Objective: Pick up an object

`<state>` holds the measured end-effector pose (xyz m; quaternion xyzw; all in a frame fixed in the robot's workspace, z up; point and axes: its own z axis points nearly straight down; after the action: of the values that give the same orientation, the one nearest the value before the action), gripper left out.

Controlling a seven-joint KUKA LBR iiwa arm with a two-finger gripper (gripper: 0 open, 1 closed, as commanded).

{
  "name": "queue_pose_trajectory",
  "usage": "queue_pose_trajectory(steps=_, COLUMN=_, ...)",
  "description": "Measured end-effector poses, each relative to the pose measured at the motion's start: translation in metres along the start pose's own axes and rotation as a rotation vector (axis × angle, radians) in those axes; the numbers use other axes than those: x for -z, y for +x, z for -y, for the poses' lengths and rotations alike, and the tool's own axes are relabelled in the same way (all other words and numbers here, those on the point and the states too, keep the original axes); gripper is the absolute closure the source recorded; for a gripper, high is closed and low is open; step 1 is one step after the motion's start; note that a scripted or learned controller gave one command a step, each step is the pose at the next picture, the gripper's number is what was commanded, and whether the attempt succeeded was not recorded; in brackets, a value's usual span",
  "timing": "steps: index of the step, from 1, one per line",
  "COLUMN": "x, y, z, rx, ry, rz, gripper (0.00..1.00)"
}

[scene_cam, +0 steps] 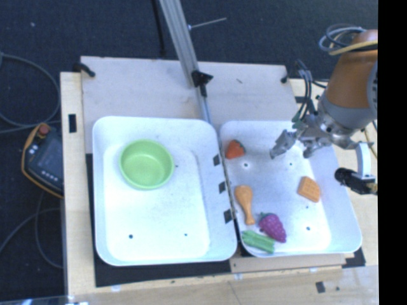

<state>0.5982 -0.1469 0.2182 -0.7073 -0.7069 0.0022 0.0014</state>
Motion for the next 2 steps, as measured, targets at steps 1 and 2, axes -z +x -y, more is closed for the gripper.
queue_pose_trajectory(steps=1, x=-0.050, y=-0.012, z=0.001, rx=-0.001, ry=-0.002, rz=0.001, gripper=0.00)
queue_pose_trajectory(steps=2, x=-0.109, y=-0.019, z=-0.003, rx=-0.001, ry=-0.001, rz=0.001, gripper=0.00)
